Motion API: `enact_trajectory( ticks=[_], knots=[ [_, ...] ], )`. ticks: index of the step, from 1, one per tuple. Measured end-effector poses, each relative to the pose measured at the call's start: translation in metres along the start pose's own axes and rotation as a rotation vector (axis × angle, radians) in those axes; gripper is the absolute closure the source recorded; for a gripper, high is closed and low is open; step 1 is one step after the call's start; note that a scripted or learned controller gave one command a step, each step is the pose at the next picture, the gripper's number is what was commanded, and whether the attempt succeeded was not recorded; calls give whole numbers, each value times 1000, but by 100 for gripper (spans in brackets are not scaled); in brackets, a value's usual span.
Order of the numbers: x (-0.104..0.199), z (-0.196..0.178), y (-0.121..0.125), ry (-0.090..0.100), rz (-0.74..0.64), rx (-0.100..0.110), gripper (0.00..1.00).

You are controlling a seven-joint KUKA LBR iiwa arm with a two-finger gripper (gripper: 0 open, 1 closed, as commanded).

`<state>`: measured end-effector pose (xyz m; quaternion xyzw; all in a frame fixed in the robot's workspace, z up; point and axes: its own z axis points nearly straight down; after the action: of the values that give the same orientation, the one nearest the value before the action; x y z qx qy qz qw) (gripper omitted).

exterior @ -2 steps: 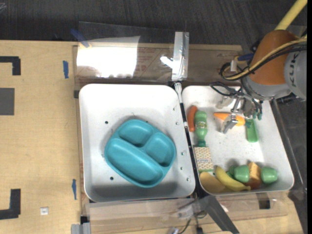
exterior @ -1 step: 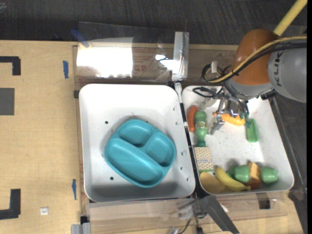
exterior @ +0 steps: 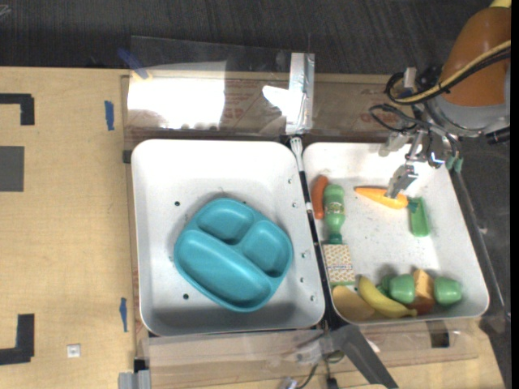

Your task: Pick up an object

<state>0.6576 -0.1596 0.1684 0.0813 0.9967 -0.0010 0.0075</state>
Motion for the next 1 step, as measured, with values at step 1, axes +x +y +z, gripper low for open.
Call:
enact_trajectory(
  ticks=[1],
  knots=[
    [12,79,36,5,-214,-2,0]
  ],
)
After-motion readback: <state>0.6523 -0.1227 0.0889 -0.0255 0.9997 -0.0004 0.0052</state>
